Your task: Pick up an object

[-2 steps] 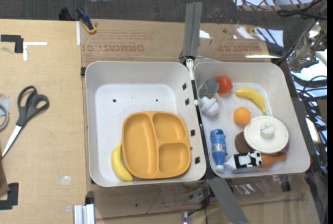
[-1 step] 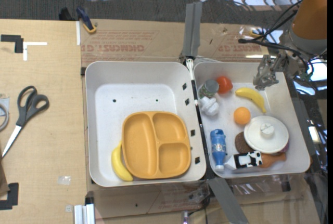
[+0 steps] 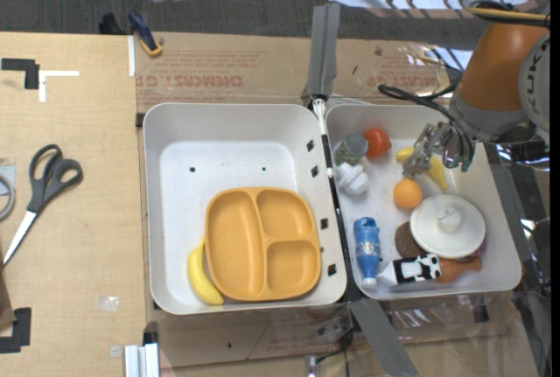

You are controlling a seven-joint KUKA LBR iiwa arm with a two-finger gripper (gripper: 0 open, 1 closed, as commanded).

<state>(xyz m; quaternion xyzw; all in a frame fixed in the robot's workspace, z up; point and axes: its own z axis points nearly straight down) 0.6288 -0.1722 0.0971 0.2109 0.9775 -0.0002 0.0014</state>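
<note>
**A:** You're asking what to go for. Your gripper (image 3: 435,155) hangs over the right bin (image 3: 500,218), toward its far half, and right under it lies a small yellow piece (image 3: 409,158) with a second yellow piece (image 3: 437,175) beside it. I'd guess hard plastic, light and a little slick. Whether your fingers are spread or closed, I cannot tell; the metal there is a tangle from this angle.

**B:** And the orange ball (image 3: 407,193)?

**A:** Just nearer the camera than the gripper, touching nothing that I can make out. It's round, so I'd judge it likely to roll or squirt out unless you close across its widest part. The white lid (image 3: 448,225) sits just beyond it toward the bin's near right corner: stiff, broad, and with a small knob on top as the only sensible hold.

**B:** Room to move?

**A:** Tight. From the gripper, the red ball (image 3: 377,142) and a clear jar (image 3: 354,148) lie toward the wall shared with the left bin (image 3: 166,191). The right bin's far wall is close behind you. Straight up looks like your freest way out.
</note>
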